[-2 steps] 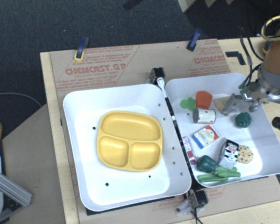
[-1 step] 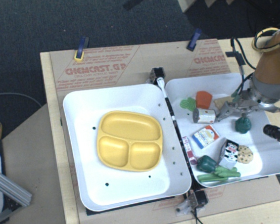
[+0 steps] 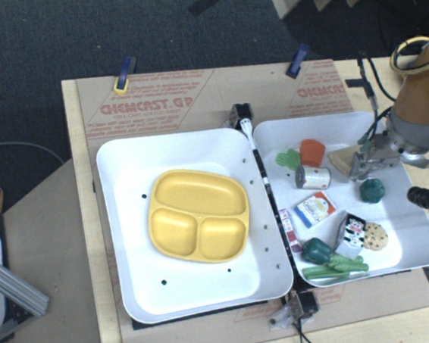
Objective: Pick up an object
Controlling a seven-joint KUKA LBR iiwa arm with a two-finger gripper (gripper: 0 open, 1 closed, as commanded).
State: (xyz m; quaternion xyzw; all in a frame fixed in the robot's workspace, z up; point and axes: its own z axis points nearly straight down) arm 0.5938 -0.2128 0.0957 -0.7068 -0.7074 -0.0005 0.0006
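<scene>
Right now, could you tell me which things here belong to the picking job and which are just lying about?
Job:
grey two-finger gripper, poised over the right bin
dark green round ball just below it
right white bin

Lying about:
yellow divided plastic tray in the left white bin
orange block
round cookie
green pea pod

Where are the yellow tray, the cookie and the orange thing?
yellow tray (image 3: 172, 190): camera view, its large upper compartment.
cookie (image 3: 374, 236): camera view, its middle.
orange thing (image 3: 312, 151): camera view, its top face.

The gripper (image 3: 368, 166) hangs over the right bin (image 3: 407, 261) just above a dark green ball (image 3: 371, 189) — a yellow divided plate (image 3: 198, 215) lies in the left bin (image 3: 134, 274).
</scene>
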